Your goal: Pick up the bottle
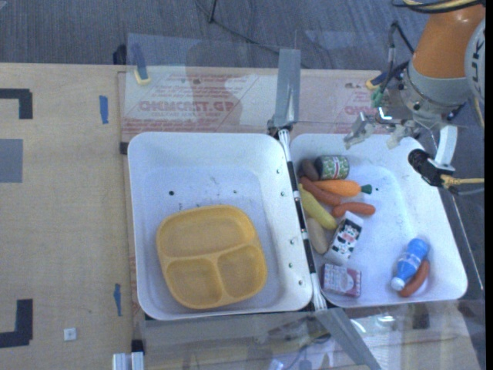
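Bottle (410, 260) seen at lower right of the right bin (454, 264), lying tilted against a sausage (414, 279). Gripper (383, 129) held high at upper right, fingers apart, nothing between them. Descent should be centred on the blue body, sausage avoided.

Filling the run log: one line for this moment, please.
gripper open, above right bin far edge, holding nothing | blue bottle untouched, near corner, beside sausage | pick not started
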### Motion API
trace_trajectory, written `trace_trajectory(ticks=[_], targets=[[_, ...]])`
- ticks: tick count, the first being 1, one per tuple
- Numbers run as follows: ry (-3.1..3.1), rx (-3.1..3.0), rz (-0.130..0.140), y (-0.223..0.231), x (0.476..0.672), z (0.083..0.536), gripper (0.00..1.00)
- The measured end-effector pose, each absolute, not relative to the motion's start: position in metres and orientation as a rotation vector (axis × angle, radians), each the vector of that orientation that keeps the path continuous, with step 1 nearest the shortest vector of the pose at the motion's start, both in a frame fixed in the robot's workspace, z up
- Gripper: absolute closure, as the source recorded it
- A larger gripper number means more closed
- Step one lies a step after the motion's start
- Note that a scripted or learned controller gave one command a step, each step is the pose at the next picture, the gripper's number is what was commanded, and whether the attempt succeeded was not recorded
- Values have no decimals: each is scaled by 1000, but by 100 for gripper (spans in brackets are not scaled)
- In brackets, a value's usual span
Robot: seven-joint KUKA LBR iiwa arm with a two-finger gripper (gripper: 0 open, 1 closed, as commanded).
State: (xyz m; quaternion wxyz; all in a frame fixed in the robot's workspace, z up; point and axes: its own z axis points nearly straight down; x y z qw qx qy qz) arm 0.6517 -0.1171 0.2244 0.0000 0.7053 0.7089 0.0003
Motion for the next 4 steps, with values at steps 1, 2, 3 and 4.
trace_trajectory(ticks=[1,2,3,4], targets=[[2364,2067,1,-162,544,176,0],[2280,2168,3,-215,506,101,0],[2193,2241,5,-192,556,87,0],[2450,1957,3,-212,493,87,0]])
